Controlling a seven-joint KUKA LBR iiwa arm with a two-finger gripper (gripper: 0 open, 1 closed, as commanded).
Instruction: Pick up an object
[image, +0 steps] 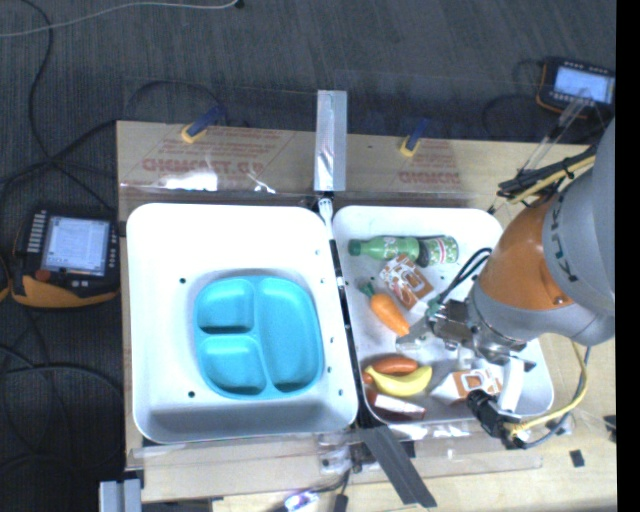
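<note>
I saw the wooden worktop (570, 160) carrying two white bins: the left bin (160, 300) at nine o'clock, the right bin (470, 222) touching it at three o'clock.

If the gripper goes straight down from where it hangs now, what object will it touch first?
Probably the bare floor of the right bin, just right of the carrot and above the banana. The gripper hangs there, but depth is unclear from this slanted view, so the carrot may be brushed.
</note>
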